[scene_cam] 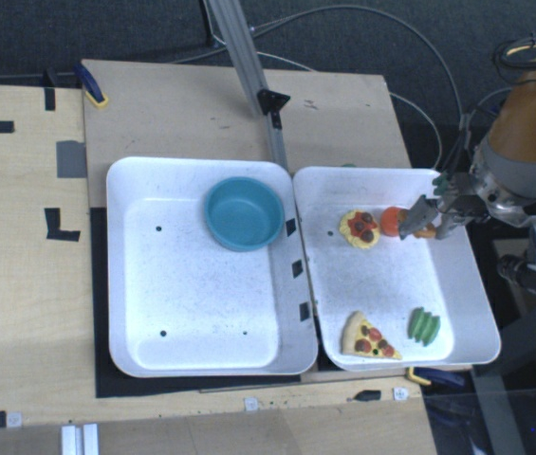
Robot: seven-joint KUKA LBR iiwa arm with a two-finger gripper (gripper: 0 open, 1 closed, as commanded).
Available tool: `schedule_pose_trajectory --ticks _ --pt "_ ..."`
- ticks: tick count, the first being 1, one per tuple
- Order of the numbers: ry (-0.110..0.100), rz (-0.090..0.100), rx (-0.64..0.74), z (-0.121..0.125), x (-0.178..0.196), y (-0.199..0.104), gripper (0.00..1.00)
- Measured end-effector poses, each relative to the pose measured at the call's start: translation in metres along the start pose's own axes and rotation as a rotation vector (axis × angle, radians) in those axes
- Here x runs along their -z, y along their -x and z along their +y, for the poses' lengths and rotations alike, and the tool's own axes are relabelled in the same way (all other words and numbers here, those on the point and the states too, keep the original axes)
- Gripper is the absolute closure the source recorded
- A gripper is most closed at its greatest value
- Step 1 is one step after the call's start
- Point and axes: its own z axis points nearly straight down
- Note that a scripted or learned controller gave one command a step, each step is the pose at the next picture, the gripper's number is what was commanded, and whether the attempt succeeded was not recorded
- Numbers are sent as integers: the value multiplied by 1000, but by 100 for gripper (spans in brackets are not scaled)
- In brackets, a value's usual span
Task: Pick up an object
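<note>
The right bin (396, 287) holds a small round pizza toy (360, 227) near its back. A red round piece (392, 220) lies just to the right of it. My gripper (426, 218) reaches in over the bin's right rim and sits right beside the red piece, touching or nearly touching it. A bit of orange (426, 234) shows under the gripper. A pizza slice toy (369, 336) and a green ridged piece (424, 326) lie near the bin's front edge. A blue bowl (243, 213) stands upright at the back of the left bin (192, 301).
A slanted metal pole (245, 60) comes down to the gap between the two bins at the back. Cables (419, 55) loop across the bench behind the right bin. The arm's orange band (526, 121) is at the right edge.
</note>
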Motion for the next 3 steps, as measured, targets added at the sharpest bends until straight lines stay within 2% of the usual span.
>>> schedule_pose_trajectory --ticks 1,2,3 --pt "-4 2 4 -2 5 -51 100" --pt "-7 2 3 -10 -12 -101 100" --pt "-6 2 4 -26 -13 -156 100"
